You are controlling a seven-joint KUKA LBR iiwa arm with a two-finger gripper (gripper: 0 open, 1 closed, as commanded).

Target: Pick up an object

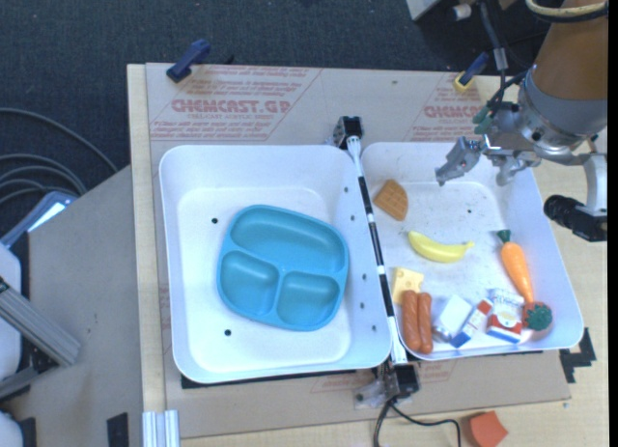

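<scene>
Banana is what I would go for: it lies on its side near the middle of the right bin, with bare white floor all around it. From the overhead camera I see the gripper hanging over the far part of that bin, its two fingers spread apart with nothing between them. One finger points down toward the bread-like brown piece, which sits just beside the divider between the bins; the other finger is nearer the bin's right wall.

Other candidates crowd the near end of the same bin: a carrot along the right side, a pair of sausages by the divider with a yellow cheese wedge touching their far end, and a jumble of small cartons with a green-topped piece at the corner. The left bin holds a blue divided plate.

My read is that this is the approach step: nothing is lifted, and the arm is above the objects, not down among them. The next move calls for choosing one target, centring the spread fingers over it, turning the wrist so they straddle its narrow width, then descending. I judge the banana or the brown piece the safest, since each stands apart from its neighbours; the cartons look too tightly packed for a clean pinch.
</scene>
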